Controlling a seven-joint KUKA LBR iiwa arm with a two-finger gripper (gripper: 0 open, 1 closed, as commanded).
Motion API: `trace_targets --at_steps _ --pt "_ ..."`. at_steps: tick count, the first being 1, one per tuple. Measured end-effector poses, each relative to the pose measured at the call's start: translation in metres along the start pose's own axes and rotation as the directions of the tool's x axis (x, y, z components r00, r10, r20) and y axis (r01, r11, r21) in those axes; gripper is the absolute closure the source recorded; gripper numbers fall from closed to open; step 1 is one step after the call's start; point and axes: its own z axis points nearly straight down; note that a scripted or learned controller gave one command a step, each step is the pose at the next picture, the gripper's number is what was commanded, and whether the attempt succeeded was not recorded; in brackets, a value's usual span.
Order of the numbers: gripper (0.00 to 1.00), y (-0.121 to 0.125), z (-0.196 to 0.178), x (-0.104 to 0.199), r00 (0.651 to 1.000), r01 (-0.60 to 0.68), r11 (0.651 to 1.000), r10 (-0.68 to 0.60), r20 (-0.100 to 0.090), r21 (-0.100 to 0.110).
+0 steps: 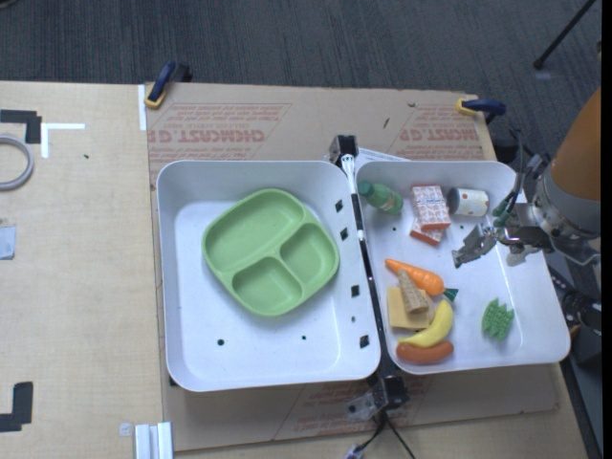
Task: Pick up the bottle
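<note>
The bottle (382, 198) is small and green and lies in the far left corner of the right bin (535, 347), close to the divider. My gripper (495, 249) hangs over the right side of that bin, well to the right of the bottle and apart from it. It is open, and nothing sits between its fingers (473, 247). An orange-and-white carton (430, 207) and a white can (469, 202) lie between the bottle and the gripper.
A carrot (416, 277), a cheese wedge (407, 308), a banana (436, 325), a sausage (425, 352) and a green leafy toy (497, 318) fill the near half of the right bin. The left bin (182, 285) holds a green divided plate (272, 251).
</note>
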Motion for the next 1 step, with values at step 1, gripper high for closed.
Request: trace_targets --at_steps 1 --pt "1.00 0.0008 -0.0094 -0.0003 1.000 -0.001 1.000 0.001 0.001 0.000"
